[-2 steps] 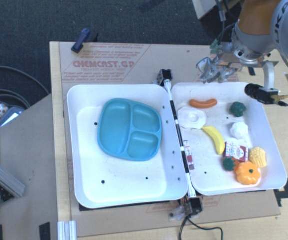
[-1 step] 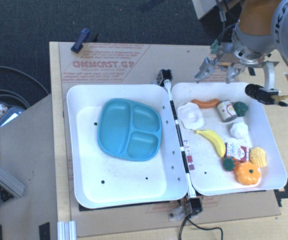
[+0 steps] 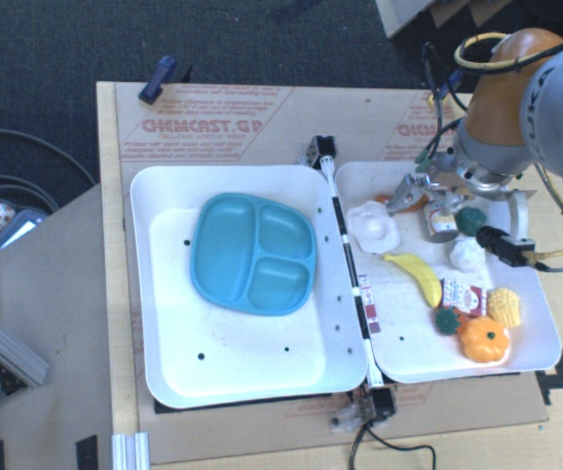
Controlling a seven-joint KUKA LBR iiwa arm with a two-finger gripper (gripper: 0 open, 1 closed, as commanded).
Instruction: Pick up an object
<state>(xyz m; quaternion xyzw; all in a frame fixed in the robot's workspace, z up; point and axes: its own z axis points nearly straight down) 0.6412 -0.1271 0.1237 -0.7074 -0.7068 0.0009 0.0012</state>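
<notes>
Brown board point(image 3: 212, 116) under white bins point(image 3: 164, 292), dark carpet point(image 3: 115, 18) around; pincer point(image 3: 436, 204) state unclear.

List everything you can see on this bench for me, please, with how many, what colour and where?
bins: 2, white, side by side on the bench
divided plate: 1, light blue, middle of the left bin
banana: 1, yellow, middle of the right bin
pumpkin toy: 1, orange, near front corner of the right bin
corn toy: 1, yellow, just behind the pumpkin toy
white lump: 1, white, right bin beside the divider
small packet: 1, white and red, between banana and corn toy
blue clip: 1, blue, bench's far left corner
arm: 1, grey with orange band, from the right
gripper: 1, low over the right bin's far end
</notes>
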